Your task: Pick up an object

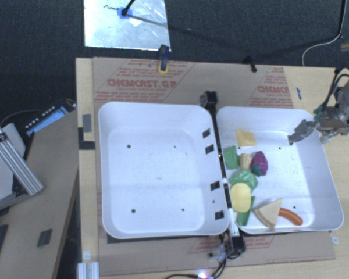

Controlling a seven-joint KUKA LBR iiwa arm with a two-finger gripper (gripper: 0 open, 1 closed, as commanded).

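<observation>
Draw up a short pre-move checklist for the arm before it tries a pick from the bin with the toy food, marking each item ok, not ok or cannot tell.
1. Objects in right bin: ok, purple piece, yellow block, orange sausage among them.
2. Gripper over that bin: ok, near its upper right corner.
3. Gripper above a target: not ok, bare floor below.
4. Finger state: cannot tell.
5. Purple piece free of neighbours: not ok, pieces crowd it.

Grey metal gripper with dark fingertips, on a silvery wrist beneath an orange band, beside the right bin
</observation>
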